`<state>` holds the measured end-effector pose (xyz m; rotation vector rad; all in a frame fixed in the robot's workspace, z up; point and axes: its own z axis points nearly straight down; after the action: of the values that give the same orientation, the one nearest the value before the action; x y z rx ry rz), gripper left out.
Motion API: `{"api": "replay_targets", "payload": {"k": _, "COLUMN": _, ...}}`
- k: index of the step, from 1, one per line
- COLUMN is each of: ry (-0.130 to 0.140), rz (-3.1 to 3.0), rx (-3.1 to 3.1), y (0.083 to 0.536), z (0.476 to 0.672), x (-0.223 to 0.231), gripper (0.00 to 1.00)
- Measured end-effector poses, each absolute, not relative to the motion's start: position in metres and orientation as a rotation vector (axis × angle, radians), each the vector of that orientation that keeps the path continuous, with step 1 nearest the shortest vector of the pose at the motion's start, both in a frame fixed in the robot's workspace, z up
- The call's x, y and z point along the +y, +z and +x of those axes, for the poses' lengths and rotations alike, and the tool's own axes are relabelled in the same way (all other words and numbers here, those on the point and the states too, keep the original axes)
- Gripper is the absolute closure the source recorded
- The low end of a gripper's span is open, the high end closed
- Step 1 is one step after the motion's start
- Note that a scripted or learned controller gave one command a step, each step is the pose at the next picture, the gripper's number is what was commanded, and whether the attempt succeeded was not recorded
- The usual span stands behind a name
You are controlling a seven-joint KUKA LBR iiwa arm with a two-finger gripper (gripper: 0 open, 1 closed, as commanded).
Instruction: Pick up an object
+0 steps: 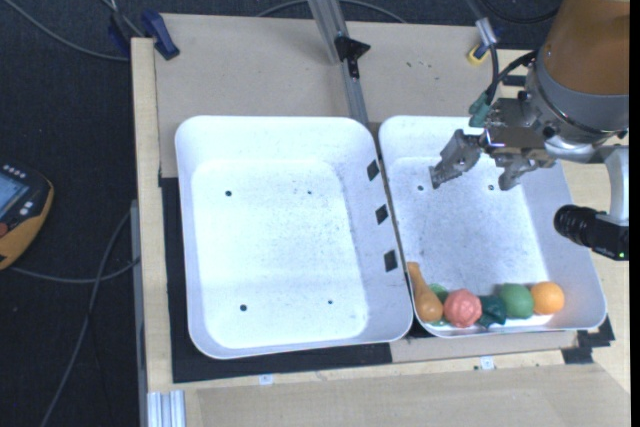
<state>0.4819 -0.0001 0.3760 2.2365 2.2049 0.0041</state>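
While nothing is lifted yet, the objects sit bunched along the near edge of the right bin (560,245): a pink ball (462,307), green piece (516,299), orange ball (547,296) and an orange elongated piece (424,295), touching or just beside each other. Gripper (478,171) hovers over the bin's far half, fingers spread, nothing between them, well apart from the pile. Left bin (270,235) alongside. Judged: pick not started; approach, descent, grasp and lift all remain.
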Motion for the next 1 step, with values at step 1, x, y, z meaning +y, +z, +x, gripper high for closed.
{"api": "replay_targets", "payload": {"k": 1, "ry": 0.007, "rz": 2.221, "rx": 2.215, "y": 0.4685, "z": 0.5247, "x": -0.0477, "gripper": 0.00}}
